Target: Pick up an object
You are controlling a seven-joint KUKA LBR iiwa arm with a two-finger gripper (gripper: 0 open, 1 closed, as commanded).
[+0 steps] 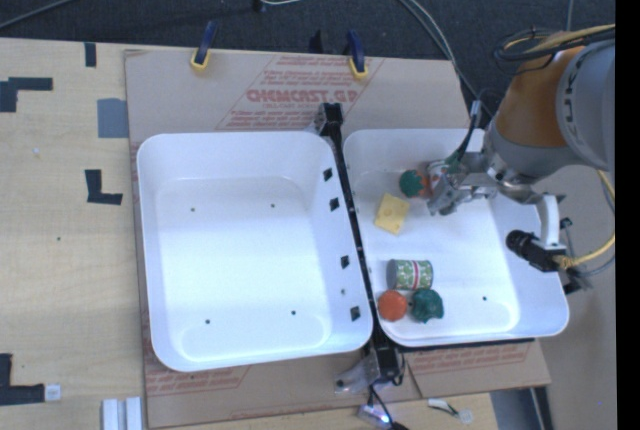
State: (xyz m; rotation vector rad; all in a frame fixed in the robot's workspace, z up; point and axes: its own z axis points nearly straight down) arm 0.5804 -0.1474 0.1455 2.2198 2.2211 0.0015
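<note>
Cardboard under two white bins, cables trailing behind. Down in the right bin (500, 248), the gripper (447, 190) hangs with fingers slightly apart, clamped on nothing. Touching its left side sits a green ball (410, 182), probably light and apt to roll; grip across its middle. Yellow block (392, 213) lies just below.

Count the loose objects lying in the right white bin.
5: a dark green ball beside the gripper, a yellow foam block, a green patterned can, an orange-red ball, and a teal lump. The gripper may hide more.
</note>
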